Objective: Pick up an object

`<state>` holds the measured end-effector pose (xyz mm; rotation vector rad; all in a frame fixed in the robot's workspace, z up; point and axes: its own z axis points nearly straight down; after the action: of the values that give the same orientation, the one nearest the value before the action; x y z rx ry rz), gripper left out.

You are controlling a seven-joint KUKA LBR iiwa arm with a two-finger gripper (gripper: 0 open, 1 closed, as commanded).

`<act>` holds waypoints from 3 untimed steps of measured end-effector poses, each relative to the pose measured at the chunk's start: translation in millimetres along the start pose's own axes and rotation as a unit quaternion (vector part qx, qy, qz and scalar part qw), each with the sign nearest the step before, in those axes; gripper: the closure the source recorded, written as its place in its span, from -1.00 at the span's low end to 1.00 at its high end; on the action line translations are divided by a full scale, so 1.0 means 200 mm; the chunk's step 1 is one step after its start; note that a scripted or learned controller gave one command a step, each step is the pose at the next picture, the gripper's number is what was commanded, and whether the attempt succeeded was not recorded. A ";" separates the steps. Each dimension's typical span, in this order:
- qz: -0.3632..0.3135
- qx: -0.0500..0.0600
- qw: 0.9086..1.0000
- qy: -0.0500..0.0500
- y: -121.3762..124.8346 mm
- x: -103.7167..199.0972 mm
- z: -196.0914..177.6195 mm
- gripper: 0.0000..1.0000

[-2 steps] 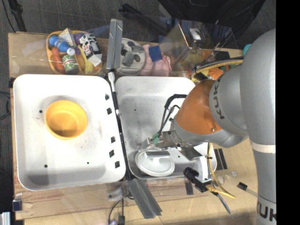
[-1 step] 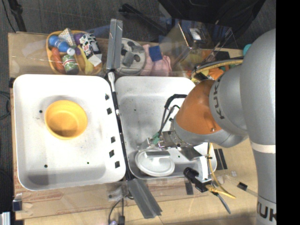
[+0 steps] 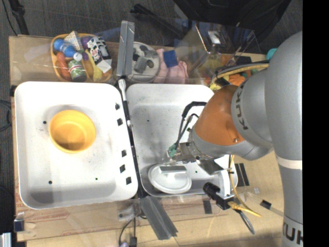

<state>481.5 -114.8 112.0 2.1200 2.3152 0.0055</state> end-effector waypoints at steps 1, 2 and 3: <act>0.000 0.000 1.000 0.000 0.00 0.00 0.00 -1.00; 0.018 0.005 1.000 0.001 0.26 -0.10 0.11 -1.00; -0.024 0.004 1.000 0.001 -0.04 -0.13 -0.05 -1.00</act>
<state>476.3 -142.3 121.9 2.0689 2.3690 -0.0014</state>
